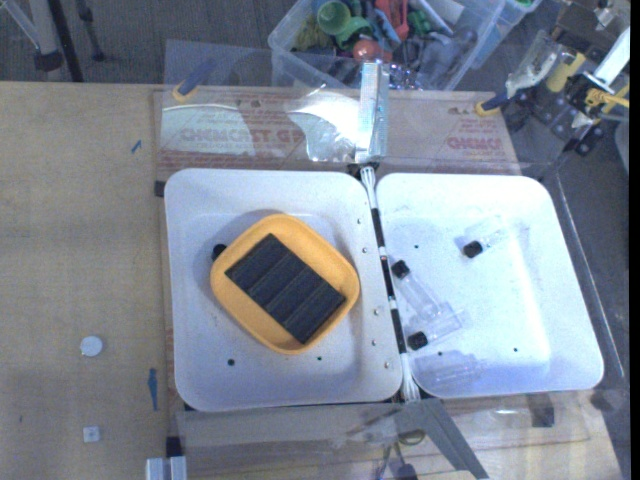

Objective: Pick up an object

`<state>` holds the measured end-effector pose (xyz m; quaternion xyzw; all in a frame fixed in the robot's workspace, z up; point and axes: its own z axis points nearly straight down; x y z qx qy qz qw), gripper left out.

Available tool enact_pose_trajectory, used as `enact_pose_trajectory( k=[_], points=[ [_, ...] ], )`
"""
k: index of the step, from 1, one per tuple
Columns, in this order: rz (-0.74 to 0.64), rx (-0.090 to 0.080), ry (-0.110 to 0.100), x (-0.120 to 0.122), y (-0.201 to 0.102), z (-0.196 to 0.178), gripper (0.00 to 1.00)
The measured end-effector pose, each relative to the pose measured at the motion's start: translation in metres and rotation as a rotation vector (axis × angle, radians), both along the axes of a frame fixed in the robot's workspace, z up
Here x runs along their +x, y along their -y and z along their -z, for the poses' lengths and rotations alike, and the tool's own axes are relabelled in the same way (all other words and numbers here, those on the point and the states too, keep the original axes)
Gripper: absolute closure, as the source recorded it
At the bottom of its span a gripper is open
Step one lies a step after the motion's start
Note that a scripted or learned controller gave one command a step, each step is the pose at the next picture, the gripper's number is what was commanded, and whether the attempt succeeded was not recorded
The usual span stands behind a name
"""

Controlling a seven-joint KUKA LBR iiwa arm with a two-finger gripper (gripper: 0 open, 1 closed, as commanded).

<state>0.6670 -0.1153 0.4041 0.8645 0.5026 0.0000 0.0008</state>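
Nearest you, a grey metal strut point(430, 440) runs under the front rims of the two bins. Just above it, in the near left corner of the right bin point(560, 268), you see a clear plastic piece point(450, 368). More clear pieces with small black ends point(417, 340) lie along that bin's left side, and one point(470, 249) sits nearer its middle.

In the left bin point(190, 268), a yellow rounded-square object point(238, 310) with a dark ribbed panel on top lies flat and turned at an angle, near the centre. A small black item point(219, 252) touches its far left edge.

You cannot tell how the claw stands. On the bench to the left lies a small white disc point(91, 346). Behind the bins you have a cardboard strip point(250, 133) and a clear tub of coloured toys point(400, 18).
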Motion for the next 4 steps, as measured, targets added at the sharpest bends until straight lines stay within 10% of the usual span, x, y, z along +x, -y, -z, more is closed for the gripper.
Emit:
enact_pose_trajectory(
  k=[1,2,4],
  points=[
    [-0.202,0.002,-0.003,-0.018,0.026,0.201,0.00],
    [-0.256,0.001,0.000,-0.067,0.039,0.313,0.00],
    [-0.241,0.000,0.001,-0.057,0.095,0.272,0.00]
  ],
)
